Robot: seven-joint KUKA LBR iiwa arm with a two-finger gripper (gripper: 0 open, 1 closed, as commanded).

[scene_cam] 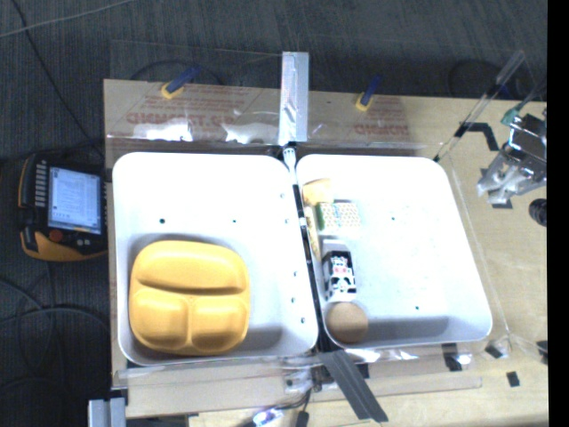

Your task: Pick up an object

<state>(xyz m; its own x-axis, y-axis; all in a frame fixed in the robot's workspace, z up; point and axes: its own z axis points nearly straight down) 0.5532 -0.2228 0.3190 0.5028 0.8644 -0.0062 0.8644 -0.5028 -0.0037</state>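
One cow-print box (340, 273) in rt bin (418, 238), long axis top-bottom; hand (511, 172) state unclear.

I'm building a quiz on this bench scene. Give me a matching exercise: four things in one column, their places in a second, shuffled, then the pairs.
Things:
1. yellow block
2. brown ball
3. handheld screen
4. gripper

Places:
A. on the floor, left of the bench
B. lower part of the left bin
C. lower left corner of the right bin
D. above the bench, right of both bins

Pairs: 1-B, 2-C, 3-A, 4-D
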